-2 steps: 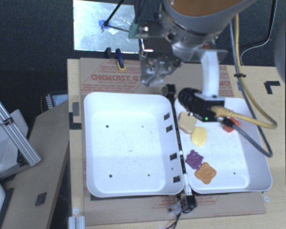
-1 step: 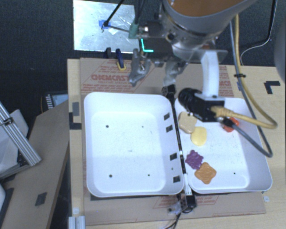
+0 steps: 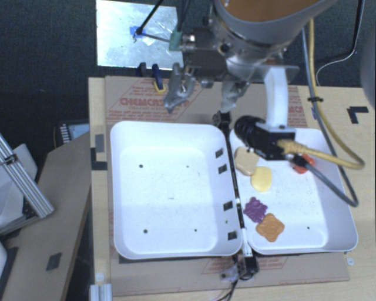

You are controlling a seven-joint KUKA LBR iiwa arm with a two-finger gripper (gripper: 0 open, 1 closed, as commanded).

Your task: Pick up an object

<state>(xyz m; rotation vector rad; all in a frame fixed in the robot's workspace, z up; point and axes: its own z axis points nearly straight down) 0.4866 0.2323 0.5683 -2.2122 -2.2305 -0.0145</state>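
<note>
Where the grey arm with its orange band [image 3: 264, 12] comes in over the far edge of the bench, the gripper [image 3: 202, 94] hangs above the cardboard sheet [image 3: 141, 100] just beyond the far rims of the two bins, nearer the left bin's far right corner. Two metal fingers [image 3: 176, 94] point down over the printed cardboard, apart from one another, with nothing seen between them; how wide they stand cannot be told exactly.

Left shallow white plastic bin [image 3: 164, 188]: bare floor with a few small dark holes.

Right shallow white plastic bin [image 3: 311, 206]: holds the loose objects, all toward its left side, close to the dividing rim.
- pale cream flat piece [image 3: 246, 160], near the far left corner
- round yellow piece [image 3: 262, 179], just beside the cream one, on its near side, edges touching or nearly so
- small purple knobbly piece [image 3: 255, 208], further toward the near edge
- orange-brown lobed flat piece [image 3: 270, 227], touching or just beside the purple one, closest to the near edge
- small red-orange piece [image 3: 300, 166], toward the middle of the bin, partly hidden by a hose

A black cylindrical fitting [image 3: 258, 138] on a white bracket [image 3: 277, 97] lies over the far left corner of the right bin, with a yellow hose [image 3: 329, 157] and a grey cable [image 3: 338, 187] trailing from it toward the right edge
</note>
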